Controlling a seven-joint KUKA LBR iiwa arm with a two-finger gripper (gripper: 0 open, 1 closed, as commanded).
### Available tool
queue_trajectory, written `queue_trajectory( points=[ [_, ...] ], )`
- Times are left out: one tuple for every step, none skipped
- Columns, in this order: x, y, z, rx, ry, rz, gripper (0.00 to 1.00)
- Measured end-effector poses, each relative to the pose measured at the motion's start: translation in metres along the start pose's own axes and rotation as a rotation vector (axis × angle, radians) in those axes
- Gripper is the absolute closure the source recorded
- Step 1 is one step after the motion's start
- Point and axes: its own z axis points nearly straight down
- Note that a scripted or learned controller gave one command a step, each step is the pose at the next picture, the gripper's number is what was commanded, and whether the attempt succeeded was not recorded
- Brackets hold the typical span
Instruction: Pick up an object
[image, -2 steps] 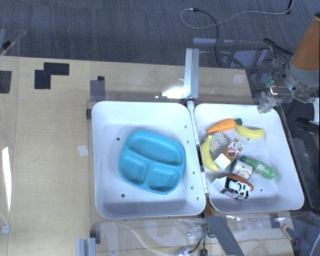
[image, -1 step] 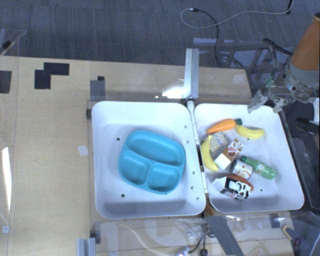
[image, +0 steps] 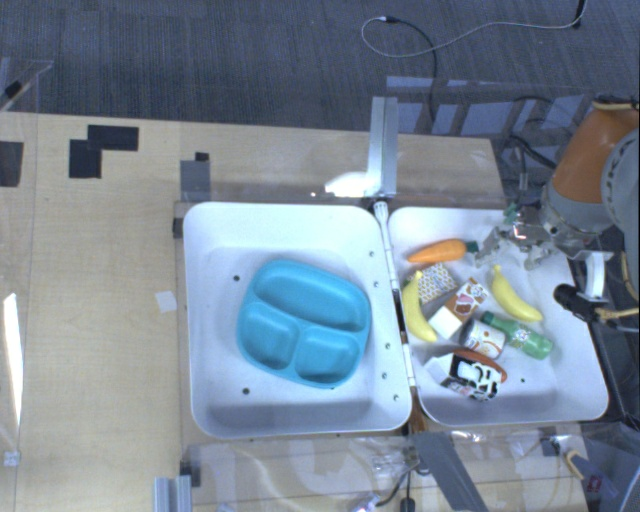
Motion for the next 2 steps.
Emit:
queue_trajectory(
  points=[
    [0.0049,-0.0334,0.0049,-0.01,-0.002,-0.07,0.0],
    [0.0069,-0.0321,-0.0031,-0.008,0.002,-0.073,1.0]
  ],
)
